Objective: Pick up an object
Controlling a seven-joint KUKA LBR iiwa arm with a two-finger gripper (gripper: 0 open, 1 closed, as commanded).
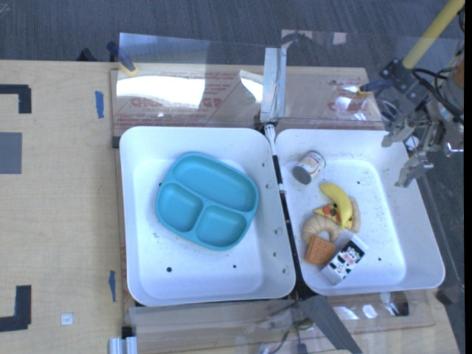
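We see the claw (410,155) above the right bin's (391,264) far right rim, its two fingers spread, gripping nothing; banana (338,200) lies inside.

Wooden bench (59,220), left white bin (140,198), right white bin (391,227) side by side

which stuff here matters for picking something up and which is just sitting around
For the job:
tool
banana
small can
orange cone
black-and-white carton

Just there:
blue divided plate
left bin
clear panels
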